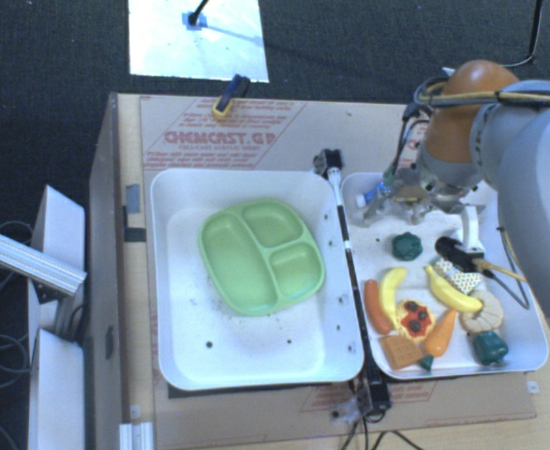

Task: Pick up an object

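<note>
My gripper (392, 214) hangs over the far left part of the right bin (537, 340), its fingers spread apart and nothing between them. Just in front of it lies a dark green lump (407, 246). Further forward lie a small banana (390, 284), an orange sausage (376, 306), a pizza slice (413, 318), a carrot (441, 333), a brown cracker (401, 351), a second banana (453, 292), a tan cookie (482, 318) and a green pepper (489, 347).
The left bin (190, 345) bears a light green divided plate (260, 256). A ridge (345, 251) separates the two bins. The grey arm (527, 157) covers the right bin's far right corner. A yellow and black tool (230, 97) lies on the cardboard behind the bins.
</note>
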Motion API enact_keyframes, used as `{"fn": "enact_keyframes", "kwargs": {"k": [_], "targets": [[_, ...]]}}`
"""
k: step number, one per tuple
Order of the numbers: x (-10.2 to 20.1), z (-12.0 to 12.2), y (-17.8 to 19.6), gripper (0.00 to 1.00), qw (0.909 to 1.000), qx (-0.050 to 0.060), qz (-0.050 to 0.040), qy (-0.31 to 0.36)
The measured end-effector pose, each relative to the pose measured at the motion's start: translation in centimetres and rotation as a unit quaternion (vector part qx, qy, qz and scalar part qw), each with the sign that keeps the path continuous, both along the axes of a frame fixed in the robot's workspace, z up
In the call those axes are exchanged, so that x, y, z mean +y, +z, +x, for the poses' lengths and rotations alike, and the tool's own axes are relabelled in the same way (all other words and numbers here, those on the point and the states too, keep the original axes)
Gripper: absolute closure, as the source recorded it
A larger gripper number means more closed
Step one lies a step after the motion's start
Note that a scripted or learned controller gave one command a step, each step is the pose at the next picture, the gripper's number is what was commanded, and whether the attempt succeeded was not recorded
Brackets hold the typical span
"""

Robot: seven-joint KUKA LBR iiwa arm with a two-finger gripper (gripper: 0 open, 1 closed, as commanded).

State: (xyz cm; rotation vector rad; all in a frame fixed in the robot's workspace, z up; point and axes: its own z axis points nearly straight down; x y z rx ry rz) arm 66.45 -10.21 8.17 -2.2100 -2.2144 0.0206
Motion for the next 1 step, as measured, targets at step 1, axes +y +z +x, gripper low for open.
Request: {"fn": "enact_keyframes", "kwargs": {"k": [1], "targets": [[0.07, 0.00, 0.00, 0.00, 1.0000, 0.000, 0.0000, 0.000]]}}
